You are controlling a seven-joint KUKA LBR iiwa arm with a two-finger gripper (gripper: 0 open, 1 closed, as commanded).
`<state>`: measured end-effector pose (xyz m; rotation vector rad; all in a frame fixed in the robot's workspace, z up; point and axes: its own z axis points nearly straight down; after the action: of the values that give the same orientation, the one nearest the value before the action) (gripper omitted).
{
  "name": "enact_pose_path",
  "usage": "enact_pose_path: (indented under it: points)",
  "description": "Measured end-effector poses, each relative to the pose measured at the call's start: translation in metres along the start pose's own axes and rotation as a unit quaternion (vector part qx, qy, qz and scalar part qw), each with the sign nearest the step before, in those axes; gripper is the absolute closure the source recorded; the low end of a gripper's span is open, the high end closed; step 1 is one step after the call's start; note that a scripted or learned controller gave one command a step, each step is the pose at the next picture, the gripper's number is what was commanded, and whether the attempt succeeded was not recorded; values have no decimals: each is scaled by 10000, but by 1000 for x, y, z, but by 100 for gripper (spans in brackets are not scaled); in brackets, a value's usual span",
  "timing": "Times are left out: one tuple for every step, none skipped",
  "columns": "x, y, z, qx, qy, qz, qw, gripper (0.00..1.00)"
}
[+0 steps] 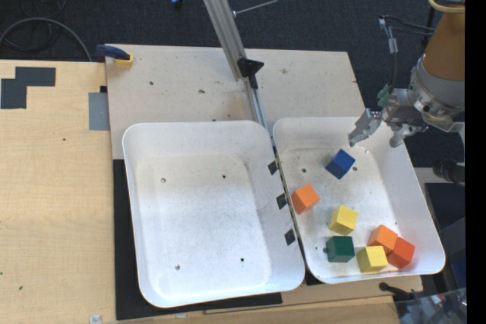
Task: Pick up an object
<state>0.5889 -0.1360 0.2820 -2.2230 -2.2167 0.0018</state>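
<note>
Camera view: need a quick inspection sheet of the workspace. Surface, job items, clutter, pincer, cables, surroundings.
Surface: bench with left bin and right bin side by side.
Job's things: all in the right bin: blue cube, orange cube, yellow cube, green cube, second yellow cube, two orange-red cubes touching at the near right corner.
Clutter: blue-and-yellow clamp at the bench's far left corner.
Grippers: pincer open, above the right bin's far edge, holding nothing.
Cables: loose cables on the dark floor beyond the bench.
Surroundings: slanted aluminium rail; wooden table to the left.
</note>
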Motion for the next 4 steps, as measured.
enact_pose_path:
  points:
    - [85, 40, 97, 38, 15, -43, 10000, 0]
    - [123, -11, 92, 29, 7, -30, 10000, 0]
    - [95, -51, 92, 22, -6, -1, 10000, 0]
    - [31, -74, 106, 21, -12, 24, 10000, 0]
